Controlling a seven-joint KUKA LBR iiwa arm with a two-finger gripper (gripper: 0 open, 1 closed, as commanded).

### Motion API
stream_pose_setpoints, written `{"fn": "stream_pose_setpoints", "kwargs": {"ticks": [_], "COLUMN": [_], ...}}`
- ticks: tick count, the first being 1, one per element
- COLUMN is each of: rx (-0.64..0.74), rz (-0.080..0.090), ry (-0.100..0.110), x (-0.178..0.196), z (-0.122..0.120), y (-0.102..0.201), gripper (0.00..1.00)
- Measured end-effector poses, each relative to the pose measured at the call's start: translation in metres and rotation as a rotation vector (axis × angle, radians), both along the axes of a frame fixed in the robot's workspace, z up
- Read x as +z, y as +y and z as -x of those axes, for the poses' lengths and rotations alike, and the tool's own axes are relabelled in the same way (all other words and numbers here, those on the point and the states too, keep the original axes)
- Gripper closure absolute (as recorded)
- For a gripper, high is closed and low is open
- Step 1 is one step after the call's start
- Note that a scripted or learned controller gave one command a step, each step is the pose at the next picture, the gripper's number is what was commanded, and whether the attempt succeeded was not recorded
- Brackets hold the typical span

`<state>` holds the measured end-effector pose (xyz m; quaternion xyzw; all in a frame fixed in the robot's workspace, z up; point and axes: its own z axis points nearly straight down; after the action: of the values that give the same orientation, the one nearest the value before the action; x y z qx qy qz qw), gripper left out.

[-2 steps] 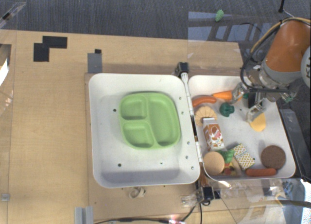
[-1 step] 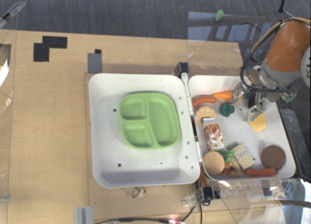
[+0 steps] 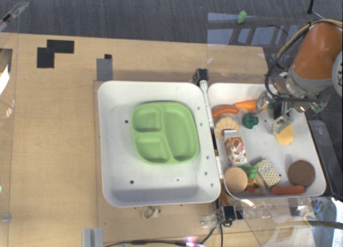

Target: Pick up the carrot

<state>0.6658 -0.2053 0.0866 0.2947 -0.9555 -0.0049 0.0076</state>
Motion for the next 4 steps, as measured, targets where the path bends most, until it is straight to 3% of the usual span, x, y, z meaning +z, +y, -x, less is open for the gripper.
{"fn": "stream_pose_setpoints", "kwargs": {"ticks": [4], "rx": [0.0], "rz": [0.0], "ry": [0.0], "x": [0.0], "z": [0.0], "y": [0.0], "gripper": [0.0]}}
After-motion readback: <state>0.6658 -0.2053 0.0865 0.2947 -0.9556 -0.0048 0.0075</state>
